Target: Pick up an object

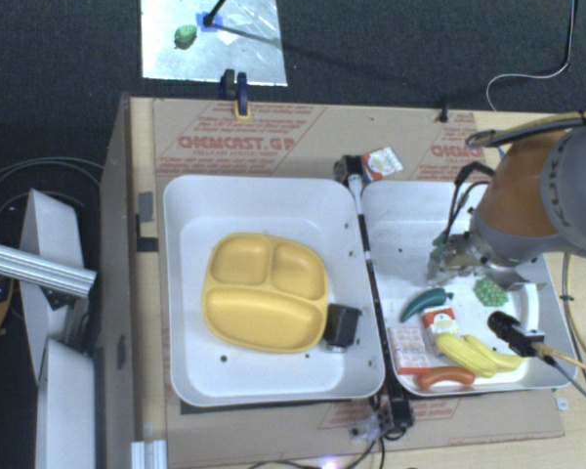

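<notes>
My gripper hangs low over the middle of the right bin, with the grey and orange arm reaching in from the right. Just below it lies a green pepper, and a knobbly green piece sits to its lower right. Toward the bin's front are a yellow banana, a small red and white carton, a pink card and an orange-red piece. Nothing is visibly between the gripper and these things.
The left bin holds a yellow divided plate with a small black block against its right edge. A small packet lies on the cardboard behind the bins.
</notes>
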Available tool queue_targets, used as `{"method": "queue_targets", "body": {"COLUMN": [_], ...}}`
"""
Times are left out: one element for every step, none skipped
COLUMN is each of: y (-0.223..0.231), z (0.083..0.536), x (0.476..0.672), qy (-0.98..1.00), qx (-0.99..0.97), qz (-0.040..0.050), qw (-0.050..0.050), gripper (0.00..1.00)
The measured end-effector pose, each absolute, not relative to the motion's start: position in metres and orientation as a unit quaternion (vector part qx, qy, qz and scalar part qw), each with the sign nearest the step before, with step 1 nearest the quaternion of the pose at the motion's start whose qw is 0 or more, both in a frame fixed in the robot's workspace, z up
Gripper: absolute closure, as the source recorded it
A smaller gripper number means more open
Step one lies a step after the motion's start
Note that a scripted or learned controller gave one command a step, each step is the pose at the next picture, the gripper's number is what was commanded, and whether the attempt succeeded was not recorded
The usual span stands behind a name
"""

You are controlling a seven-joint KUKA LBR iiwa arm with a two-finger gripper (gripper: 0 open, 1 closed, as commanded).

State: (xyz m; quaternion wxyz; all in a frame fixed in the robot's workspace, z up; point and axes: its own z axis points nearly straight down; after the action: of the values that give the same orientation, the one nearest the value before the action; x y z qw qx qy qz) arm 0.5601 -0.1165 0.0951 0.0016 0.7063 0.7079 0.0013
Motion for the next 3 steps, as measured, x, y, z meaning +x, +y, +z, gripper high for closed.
{"method": "queue_targets", "body": {"y": [-0.116, -0.106, -0.106], "z": [0.095, 0.084, 0.095], "x": [0.56, 0.514, 0.515], "qy": [0.708, 0.707, 0.708], "qx": [0.706, 0.707, 0.706], "qz": [0.0012, 0.0001, 0.0013], "qw": [0.001, 0.0, 0.001], "gripper": [0.0, 0.0, 1.0]}}
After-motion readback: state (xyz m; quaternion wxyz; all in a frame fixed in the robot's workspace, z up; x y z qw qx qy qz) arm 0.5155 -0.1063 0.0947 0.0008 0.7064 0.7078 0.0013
